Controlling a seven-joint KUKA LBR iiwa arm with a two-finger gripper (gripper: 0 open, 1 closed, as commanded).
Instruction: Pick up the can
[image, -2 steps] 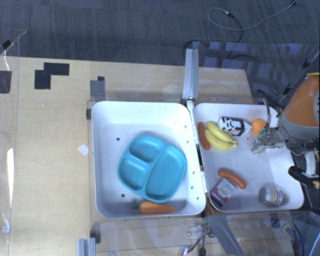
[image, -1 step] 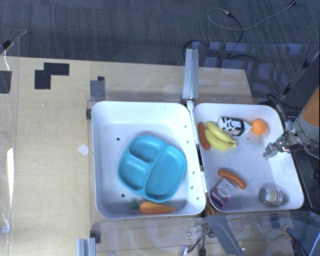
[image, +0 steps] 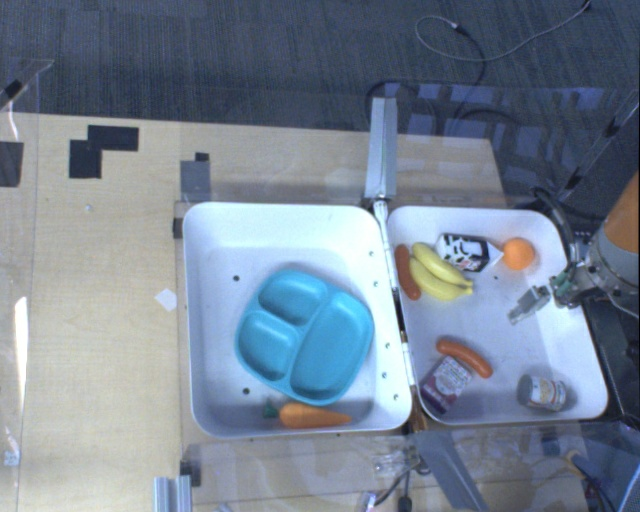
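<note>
Can (image: 545, 392), a small silver metal one with a pale label, is lying on its side in the front right corner of the right white bin (image: 580, 350), with nothing touching it. The gripper (image: 532, 301) is hanging above the right side of this bin, well apart from the can, and I cannot tell its state. The same bin is holding an orange ball-shaped fruit (image: 518, 254), a black and white carton (image: 465, 251), yellow bananas (image: 439, 274) touching the carton, a reddish sausage (image: 407, 272) along the left wall, a second sausage (image: 465, 358), and a dark red pouch (image: 446, 383) just beside it. The left white bin (image: 215, 300) is holding a blue plastic tray with three compartments (image: 305, 336) and an orange carrot (image: 312, 416) at the front wall. Both bins are sitting on a light wooden bench (image: 90, 330) carrying black square marks (image: 100, 150). Behind it, grey carpet (image: 250, 50) is showing with a thin cable (image: 480, 45).
</note>
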